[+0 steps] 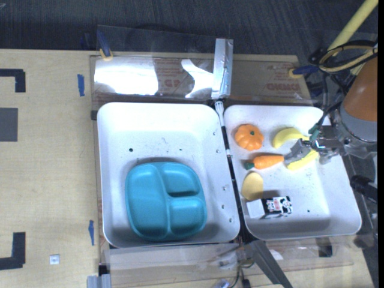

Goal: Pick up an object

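Note:
The right bin point(336, 221) holds an orange toy pumpkin point(248, 136), a carrot point(267, 161), a yellow banana point(287, 137) and a pale yellow rounded piece point(252, 185). A small black and white box point(273, 206) lies near the bin's front. My gripper point(307, 150) comes in from the right and hangs low over the banana, covering its middle. A yellow end of the banana shows below the gripper. The carrot's tip lies just left of the gripper.
The left bin point(114, 125) holds a blue divided plate point(165, 199). A raised divider point(228, 161) separates the two bins. Clear plastic and cardboard stand behind the bins point(156, 71). Cables and a yellow hose point(354, 23) hang at the upper right.

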